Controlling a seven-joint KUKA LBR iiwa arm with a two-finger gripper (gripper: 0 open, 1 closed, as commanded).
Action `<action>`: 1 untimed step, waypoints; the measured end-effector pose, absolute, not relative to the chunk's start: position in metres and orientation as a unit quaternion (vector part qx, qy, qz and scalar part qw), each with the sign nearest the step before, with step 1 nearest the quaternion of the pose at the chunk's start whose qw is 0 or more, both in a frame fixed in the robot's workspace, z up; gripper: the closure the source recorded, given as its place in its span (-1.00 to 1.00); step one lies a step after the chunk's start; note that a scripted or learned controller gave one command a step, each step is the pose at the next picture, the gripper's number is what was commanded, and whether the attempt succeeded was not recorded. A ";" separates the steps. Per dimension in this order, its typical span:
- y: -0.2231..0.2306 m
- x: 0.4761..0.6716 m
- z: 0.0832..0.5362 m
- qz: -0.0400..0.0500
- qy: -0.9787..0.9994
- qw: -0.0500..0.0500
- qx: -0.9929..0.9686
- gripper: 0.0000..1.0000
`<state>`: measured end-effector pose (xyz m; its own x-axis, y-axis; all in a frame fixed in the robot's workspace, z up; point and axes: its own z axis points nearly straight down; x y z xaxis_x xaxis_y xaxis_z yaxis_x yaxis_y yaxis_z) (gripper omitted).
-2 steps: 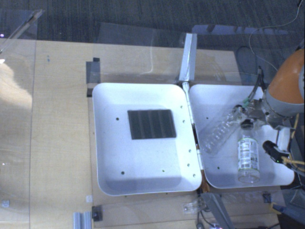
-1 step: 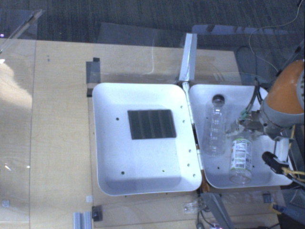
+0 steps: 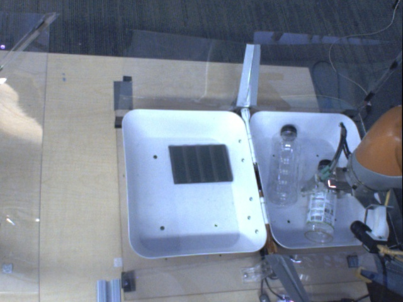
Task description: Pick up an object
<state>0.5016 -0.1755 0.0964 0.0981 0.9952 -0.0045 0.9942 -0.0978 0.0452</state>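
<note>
Gripper (image 3: 327,180) hovers just above clear jar (image 3: 320,216) in right bin (image 3: 301,121).

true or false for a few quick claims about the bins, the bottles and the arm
1. Two clear plastic bottles lie in the right bin. True: a longer bottle and a shorter bottle.
2. The dark ridged pad lies in the right bin. False: it lies in the left bin.
3. The arm reaches over the right bin. True.
4. The longer bottle stands upright. False: it lies on its side.
5. The shorter bottle sits in the left bin. False: it is in the right bin, near the arm.
</note>
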 end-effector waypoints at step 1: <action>-0.135 0.540 0.094 0.008 0.616 0.011 0.787 -1.00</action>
<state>0.5399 -0.1346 0.0941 0.2402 0.9707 -0.0004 0.9704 -0.2401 0.0272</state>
